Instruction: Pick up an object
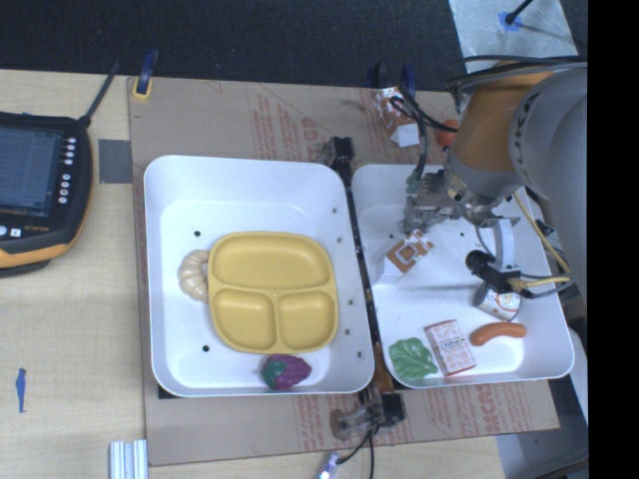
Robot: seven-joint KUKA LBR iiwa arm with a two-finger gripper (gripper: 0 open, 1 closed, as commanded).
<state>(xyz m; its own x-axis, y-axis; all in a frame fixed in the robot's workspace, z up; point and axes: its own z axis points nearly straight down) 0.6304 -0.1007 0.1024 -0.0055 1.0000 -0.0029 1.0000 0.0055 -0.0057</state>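
In the camera view, the grey two-finger gripper hung low over the upper part of the right-hand shallow white bin; whether it was apart or together could not be told. The nearest candidate, a small brown-and-white square packet, lay tilted on the bin floor just below and slightly left of the gripper. Well apart, along the bin's lower edge, lay a green leaf-shaped toy, a red-and-white card box and an orange sausage-shaped toy. A short descent would probably reach the packet.
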